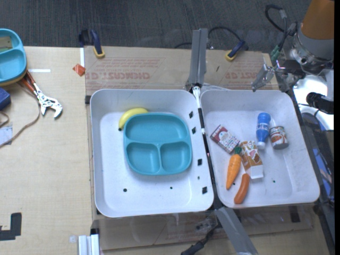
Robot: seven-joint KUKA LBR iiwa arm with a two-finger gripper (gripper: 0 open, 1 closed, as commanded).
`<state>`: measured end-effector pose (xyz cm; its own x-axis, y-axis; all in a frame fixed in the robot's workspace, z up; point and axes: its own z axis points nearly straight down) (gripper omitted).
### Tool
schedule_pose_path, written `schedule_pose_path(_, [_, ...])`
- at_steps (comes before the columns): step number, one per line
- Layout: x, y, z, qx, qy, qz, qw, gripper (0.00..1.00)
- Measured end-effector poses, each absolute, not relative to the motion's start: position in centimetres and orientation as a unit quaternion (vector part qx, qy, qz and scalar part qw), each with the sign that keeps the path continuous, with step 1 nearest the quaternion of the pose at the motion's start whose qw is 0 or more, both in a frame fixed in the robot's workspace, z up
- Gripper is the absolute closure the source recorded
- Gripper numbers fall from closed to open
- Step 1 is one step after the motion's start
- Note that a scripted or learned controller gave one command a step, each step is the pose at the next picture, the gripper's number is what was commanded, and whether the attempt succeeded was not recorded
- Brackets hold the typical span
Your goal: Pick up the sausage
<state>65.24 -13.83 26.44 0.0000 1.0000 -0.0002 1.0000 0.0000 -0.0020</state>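
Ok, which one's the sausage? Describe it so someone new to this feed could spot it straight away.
Look in the right-hand bin, at the corner nearest the camera. The sausage lies there, below a small carton and just right of the carrot. It is the plain reddish-orange, round-ended piece; the carrot is paler orange, tapered, with a green top.

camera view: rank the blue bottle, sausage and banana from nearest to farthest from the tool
From the tool, above the right bin's far edge:
1. Blue bottle, at the back of the right bin, just below the tool.
2. Sausage, near the right bin's front edge, beside the carrot.
3. Banana, in the left bin, behind the teal tray.
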Motion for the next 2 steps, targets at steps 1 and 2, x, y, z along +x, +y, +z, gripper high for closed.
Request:
schedule_pose_path(1, [60.3,-12.4,16.6,-0.692,-0.722,0.0011,0.001,0.0])
schedule_pose_path(2, [48.9,-12.4,9.1,-0.718,-0.696,0.0008,0.001,0.0])
